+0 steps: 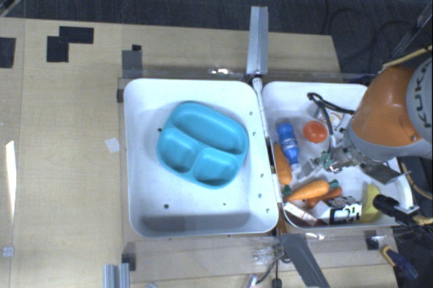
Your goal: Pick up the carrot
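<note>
The carrot [310,190] is orange with a small green tip and lies on its side near the front of the right bin [352,92]. My gripper [333,162] hangs just above and behind the carrot's right end, under the grey wrist and the orange band [384,114] of the arm. Whether it touches the carrot I cannot tell.
Around the carrot lie a blue bottle [287,142], a red-orange round piece [314,132], a slim orange piece [283,170] by the left wall, a yellow item [371,203] and a black-and-white item [342,213]. The left bin [145,165] holds a blue divided tray [201,143].
</note>
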Robot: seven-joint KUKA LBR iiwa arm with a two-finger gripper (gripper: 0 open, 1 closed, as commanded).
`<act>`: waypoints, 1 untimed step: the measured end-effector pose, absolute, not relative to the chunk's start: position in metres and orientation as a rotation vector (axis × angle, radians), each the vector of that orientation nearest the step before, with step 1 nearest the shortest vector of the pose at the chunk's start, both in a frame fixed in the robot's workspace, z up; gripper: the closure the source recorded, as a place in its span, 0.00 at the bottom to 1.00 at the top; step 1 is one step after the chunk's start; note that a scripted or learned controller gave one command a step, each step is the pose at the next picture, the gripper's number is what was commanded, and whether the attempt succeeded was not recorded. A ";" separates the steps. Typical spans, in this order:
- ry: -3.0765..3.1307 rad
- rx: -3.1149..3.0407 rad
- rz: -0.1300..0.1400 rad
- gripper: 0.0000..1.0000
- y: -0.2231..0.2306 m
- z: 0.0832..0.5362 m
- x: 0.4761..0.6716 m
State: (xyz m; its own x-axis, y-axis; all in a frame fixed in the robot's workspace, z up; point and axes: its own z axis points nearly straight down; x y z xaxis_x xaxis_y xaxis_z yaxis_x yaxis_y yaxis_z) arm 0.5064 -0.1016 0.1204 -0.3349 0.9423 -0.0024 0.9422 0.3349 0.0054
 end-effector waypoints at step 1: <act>2.549 1.812 0.013 0.00 -0.102 0.090 0.492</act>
